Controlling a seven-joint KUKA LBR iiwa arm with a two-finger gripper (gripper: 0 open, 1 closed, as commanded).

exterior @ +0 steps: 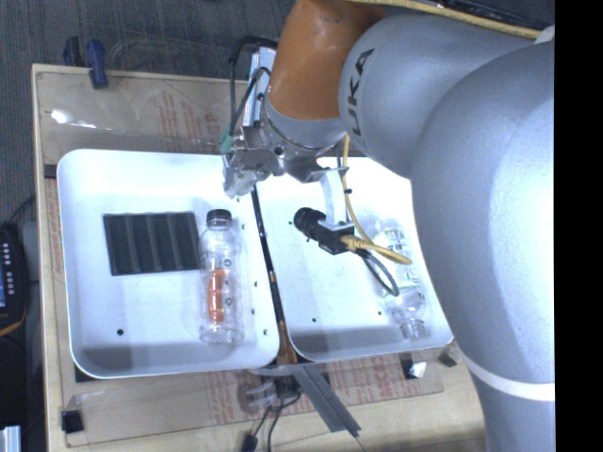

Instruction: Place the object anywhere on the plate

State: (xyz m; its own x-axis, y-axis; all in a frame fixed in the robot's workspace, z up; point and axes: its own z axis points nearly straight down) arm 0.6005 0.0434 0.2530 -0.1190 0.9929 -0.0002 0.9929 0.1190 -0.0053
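Observation:
A clear plastic bottle (219,281) with a black cap and orange contents lies lengthwise in the left bin (85,186), near its right wall. Just left of it lies a dark grey ribbed rectangular plate (151,243), flat on the bin floor. My gripper (239,179) hangs over the top right corner of the left bin, by the wall between the two bins, a short way above the bottle's cap. Nothing shows in its grasp.
The right bin (311,318) holds a second clear bottle (403,295) at its right side, partly under my arm. A black fitting with a yellow cable (325,232) hangs over that bin. The big grey arm covers the view's right side.

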